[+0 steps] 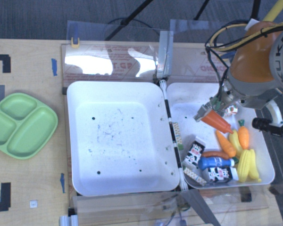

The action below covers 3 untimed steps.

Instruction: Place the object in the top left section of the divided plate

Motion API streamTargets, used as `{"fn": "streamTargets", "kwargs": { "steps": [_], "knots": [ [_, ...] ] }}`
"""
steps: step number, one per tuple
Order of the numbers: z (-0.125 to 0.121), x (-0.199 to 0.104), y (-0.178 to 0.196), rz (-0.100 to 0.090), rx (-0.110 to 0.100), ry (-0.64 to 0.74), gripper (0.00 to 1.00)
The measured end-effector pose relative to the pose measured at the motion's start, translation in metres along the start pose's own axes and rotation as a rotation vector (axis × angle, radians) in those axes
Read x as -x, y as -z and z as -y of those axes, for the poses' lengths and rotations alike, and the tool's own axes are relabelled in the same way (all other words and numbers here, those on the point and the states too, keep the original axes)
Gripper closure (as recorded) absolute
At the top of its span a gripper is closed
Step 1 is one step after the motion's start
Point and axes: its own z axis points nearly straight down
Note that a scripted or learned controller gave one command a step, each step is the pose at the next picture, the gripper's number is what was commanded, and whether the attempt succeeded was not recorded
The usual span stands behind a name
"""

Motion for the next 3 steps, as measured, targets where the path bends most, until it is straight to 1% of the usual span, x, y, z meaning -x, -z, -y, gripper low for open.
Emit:
{"fn": "streamTargets", "kwargs": {
  "steps": [1, 2, 3],
  "knots": [
    [0.038, 0.045, 0.114, 0.000, -0.003, -0.089, 1.00],
    [-0.037, 0.107, 0.251, 0.001, -0.002, -0.174, 1.00],
    [0.016, 0.110, 0.168, -0.002, -0.006, -0.384, 1.00]
  ]
}}
